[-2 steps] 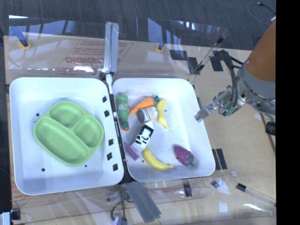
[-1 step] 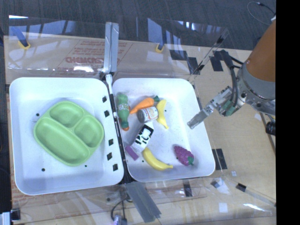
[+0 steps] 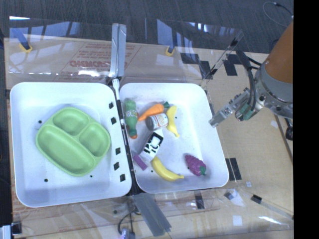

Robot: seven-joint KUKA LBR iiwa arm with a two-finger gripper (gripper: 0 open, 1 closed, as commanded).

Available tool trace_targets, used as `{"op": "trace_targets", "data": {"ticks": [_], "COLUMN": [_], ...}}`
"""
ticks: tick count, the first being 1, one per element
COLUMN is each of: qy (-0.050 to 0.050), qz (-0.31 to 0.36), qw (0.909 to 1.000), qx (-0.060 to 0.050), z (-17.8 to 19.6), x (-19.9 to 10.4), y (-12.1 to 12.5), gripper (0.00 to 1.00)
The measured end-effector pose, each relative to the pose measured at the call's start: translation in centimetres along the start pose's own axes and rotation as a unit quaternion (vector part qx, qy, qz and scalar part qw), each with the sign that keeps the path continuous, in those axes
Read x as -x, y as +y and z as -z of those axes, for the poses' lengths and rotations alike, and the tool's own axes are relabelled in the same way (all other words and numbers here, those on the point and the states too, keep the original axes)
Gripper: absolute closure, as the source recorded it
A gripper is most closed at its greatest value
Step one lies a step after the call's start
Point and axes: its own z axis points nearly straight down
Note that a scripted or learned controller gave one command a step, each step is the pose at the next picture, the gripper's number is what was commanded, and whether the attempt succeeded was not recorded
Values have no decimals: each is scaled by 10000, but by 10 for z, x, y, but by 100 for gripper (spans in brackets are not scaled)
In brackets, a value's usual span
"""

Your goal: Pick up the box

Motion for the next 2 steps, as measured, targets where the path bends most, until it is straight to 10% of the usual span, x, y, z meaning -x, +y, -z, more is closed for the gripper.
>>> {"op": "trace_targets", "data": {"ticks": [1,2], "qy": [0,-19], "qz": [0,24], "qw": [10000,10000], "qx": [0,8], "z": [0,11], "x": [0,1], "y": [0,1], "gripper": [0,100]}}
